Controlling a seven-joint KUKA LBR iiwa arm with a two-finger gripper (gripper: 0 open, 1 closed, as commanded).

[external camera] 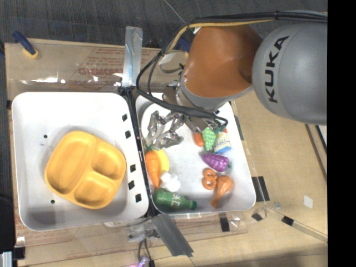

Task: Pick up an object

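Note:
My gripper [158,141] hangs low over the right bin [245,185], near its left wall, with its metal fingers [154,128] pointing down and left. Just below the fingertips lie an orange carrot [152,168] and a yellow piece [162,160]. Nothing shows between the fingers. A green bottle [173,200] lies at the bin's front. Green grapes [209,138], a purple fruit [215,161], a pretzel [209,178] and an orange drumstick-like toy [222,188] sit on the right side. The arm's orange band [219,60] hides the bin's back part.
The left bin [28,110] holds a yellow divided plate [84,168]. A small white object [170,182] lies by the bottle, and a white-blue-orange item [222,142] beside the grapes. Black cables [150,74] loop over the divider between the bins.

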